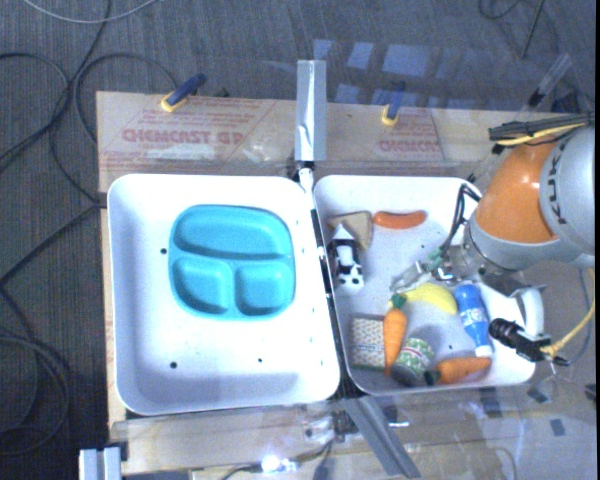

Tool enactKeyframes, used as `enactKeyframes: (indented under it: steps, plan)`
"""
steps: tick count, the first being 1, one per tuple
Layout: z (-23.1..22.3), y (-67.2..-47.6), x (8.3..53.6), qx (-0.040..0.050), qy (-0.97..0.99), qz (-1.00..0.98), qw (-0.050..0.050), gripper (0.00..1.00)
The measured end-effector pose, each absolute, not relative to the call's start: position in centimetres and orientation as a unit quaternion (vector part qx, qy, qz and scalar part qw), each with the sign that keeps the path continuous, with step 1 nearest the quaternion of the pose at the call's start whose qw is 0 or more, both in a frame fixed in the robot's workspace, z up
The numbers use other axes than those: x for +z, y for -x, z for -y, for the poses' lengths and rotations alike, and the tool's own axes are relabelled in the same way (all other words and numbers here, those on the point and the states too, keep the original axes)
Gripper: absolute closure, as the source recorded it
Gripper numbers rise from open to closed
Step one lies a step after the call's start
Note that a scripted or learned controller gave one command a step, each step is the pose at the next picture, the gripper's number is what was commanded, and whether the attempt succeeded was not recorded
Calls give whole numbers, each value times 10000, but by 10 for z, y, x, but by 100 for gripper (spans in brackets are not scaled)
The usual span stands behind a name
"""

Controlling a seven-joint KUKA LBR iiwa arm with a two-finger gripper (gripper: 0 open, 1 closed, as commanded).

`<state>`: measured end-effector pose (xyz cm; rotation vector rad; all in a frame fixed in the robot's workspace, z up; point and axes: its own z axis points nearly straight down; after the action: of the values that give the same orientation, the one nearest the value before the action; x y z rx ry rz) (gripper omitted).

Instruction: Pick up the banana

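Where the bench point(130, 148) shows bare board along its far edge, faint red print runs across it in two places, the longer one reading something like "CHEMCAST GP" point(175, 135); the shorter one near the far right corner is too broken to read. On the orange band point(515, 203) of the arm, dark letters begin "KU" at the picture's edge. A blue bottle point(472, 318) in the right bin carries a white label, its writing too small to make out.

Two white bins sit side by side. The left bin point(130, 298) holds one blue tray point(233, 260) with three compartments. The right bin point(325, 193) holds one banana point(432, 298), lying near the bin's middle, just beside the blue bottle and touching the leafy top of a toy carrot point(393, 333). Counted besides: one sausage point(400, 219) by the far wall, one small black-and-white cow figure point(348, 266) by the left wall, one printed can point(412, 360), and one orange vegetable point(463, 369) at the near wall.

The tool point(435, 265) hangs just beyond the banana; whether it is open or closed I cannot tell.

Two clamps with yellow tips point(183, 91) stand on the far edge.
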<state>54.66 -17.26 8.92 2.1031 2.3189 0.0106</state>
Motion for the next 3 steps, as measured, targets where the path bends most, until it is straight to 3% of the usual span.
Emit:
enactKeyframes:
  steps: [1,2,3]
  plan:
    - [172,-550,99,54,-6706,-7417,65,100]
    - [172,-549,98,46,-6705,-7418,52,0]
    - [183,-522,89,43,-6839,-7295,64,0]
